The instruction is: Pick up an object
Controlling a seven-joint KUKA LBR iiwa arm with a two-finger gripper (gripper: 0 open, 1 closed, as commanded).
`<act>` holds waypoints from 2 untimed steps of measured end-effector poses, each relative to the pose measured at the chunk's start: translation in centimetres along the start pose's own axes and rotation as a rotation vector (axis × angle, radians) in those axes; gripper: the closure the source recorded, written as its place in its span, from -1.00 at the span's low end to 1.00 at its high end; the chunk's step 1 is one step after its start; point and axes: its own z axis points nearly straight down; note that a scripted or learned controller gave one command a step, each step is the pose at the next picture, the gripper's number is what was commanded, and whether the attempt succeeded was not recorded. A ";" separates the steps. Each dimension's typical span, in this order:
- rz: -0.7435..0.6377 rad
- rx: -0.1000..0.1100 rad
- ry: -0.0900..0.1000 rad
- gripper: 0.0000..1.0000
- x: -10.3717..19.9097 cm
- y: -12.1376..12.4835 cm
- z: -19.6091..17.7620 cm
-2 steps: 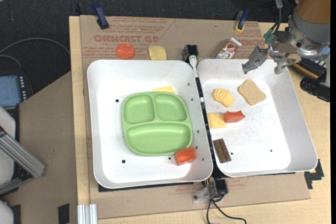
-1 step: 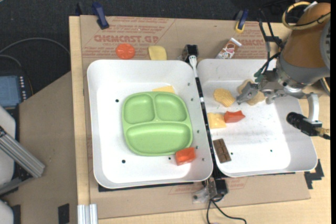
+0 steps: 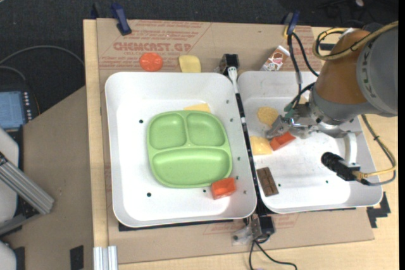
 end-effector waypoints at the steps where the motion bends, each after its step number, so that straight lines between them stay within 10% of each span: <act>1: 0.003 -0.010 -0.004 1.00 -0.2 0.2 -1.5; 2: 0.003 -0.009 -0.003 -1.00 -0.2 0.2 -1.5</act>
